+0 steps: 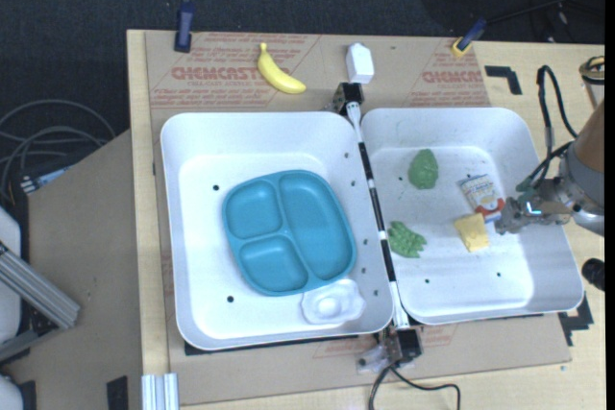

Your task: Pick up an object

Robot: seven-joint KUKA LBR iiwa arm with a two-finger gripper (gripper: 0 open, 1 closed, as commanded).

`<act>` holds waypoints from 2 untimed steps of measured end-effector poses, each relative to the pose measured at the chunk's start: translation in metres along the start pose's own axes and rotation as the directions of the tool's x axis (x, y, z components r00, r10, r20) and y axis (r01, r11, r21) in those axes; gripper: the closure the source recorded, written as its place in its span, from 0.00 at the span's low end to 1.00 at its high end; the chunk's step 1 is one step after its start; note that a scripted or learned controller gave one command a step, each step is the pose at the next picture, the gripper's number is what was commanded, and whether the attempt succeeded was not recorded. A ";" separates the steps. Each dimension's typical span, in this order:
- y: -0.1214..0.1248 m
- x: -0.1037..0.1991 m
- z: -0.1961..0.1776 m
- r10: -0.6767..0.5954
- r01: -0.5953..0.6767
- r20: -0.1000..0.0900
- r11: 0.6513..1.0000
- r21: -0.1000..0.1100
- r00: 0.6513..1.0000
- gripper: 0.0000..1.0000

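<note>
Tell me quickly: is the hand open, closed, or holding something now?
Hand: cannot be told; it sits beside the yellow block in the right bin.

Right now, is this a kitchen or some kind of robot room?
Probably a robot test lab. A robot arm reaches over two white bins holding toy food, like the yellow block, and loose cables lie on the floor.

Red lettering "CHEMCAST" [213,72] is printed on the brown protective sheet [317,62] covering the bench, far left behind the bins; the same word repeats at far right [454,75]. Smaller print beneath each is too small to read.
</note>
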State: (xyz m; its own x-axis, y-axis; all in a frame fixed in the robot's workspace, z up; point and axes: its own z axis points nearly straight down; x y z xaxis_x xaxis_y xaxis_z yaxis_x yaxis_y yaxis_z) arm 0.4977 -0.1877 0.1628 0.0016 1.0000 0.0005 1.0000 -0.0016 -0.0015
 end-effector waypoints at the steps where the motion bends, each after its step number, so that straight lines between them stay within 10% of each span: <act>1: 0.000 0.001 0.001 -0.001 0.001 -0.001 1.000 0.000 1.000 0.00; 2: 0.033 0.026 0.079 -0.003 0.003 -0.001 1.000 0.000 1.000 0.00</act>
State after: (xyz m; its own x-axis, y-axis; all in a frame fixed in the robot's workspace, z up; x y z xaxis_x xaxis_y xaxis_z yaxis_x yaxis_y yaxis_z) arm 0.5309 -0.1616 0.0841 -0.0010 1.0000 0.0013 1.0000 0.0010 -0.0016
